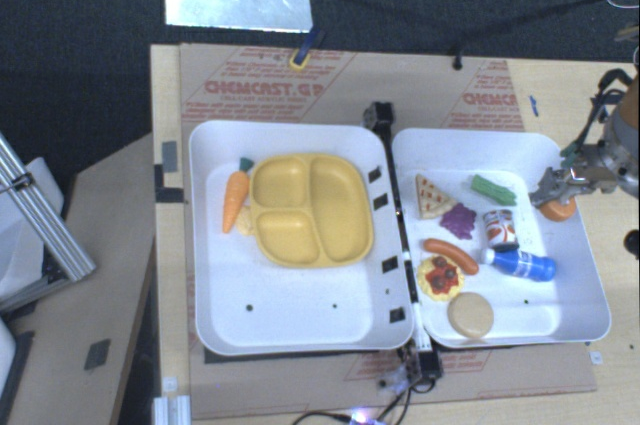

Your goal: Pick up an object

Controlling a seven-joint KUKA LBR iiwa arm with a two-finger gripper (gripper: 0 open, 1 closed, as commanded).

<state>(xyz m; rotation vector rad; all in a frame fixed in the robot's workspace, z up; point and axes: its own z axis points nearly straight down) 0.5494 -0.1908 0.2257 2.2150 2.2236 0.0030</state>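
So the gripper (pixel 556 188) sits over the right edge of the right white bin (pixel 590 298), and there's a small orange round piece (pixel 560 209) just under its fingers, though I honestly can't tell if it's open or clamped on anything. That bin also has a green block (pixel 493 188), a pizza slice toy (pixel 432 196), a purple bunch (pixel 459 220), a small can (pixel 500 229), a blue bottle (pixel 524 264) and a hot dog (pixel 451 255). The left white bin (pixel 300 328) holds a yellow divided plate (pixel 305 210) with a toy carrot (pixel 234 198) just beside it.
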